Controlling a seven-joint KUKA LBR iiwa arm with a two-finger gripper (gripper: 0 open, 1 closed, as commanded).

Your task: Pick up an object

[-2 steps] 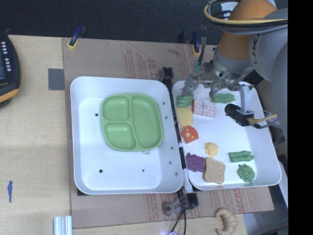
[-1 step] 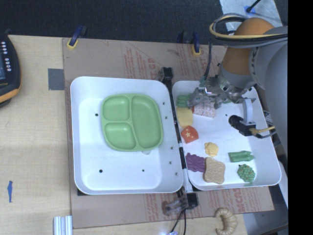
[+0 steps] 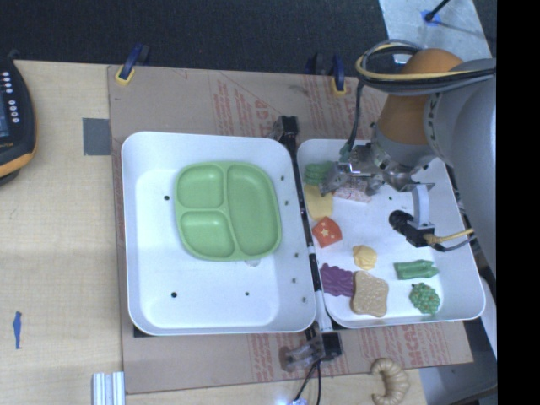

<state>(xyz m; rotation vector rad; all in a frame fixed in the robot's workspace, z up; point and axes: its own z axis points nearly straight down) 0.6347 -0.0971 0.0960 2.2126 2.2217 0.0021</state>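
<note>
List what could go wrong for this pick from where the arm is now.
1. The gripper sits low over the crowded back corner of the right bin, where a green piece and a yellow piece lie close together; it may nudge or catch the wrong one.
2. It is near the bin wall, so a collision seems possible.

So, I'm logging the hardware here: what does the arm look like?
The arm is smooth, rounded grey metal with an orange band above the wrist. A black-and-yellow cable loops over the band. The gripper is a cluster of small grey and dark metal parts.
</note>
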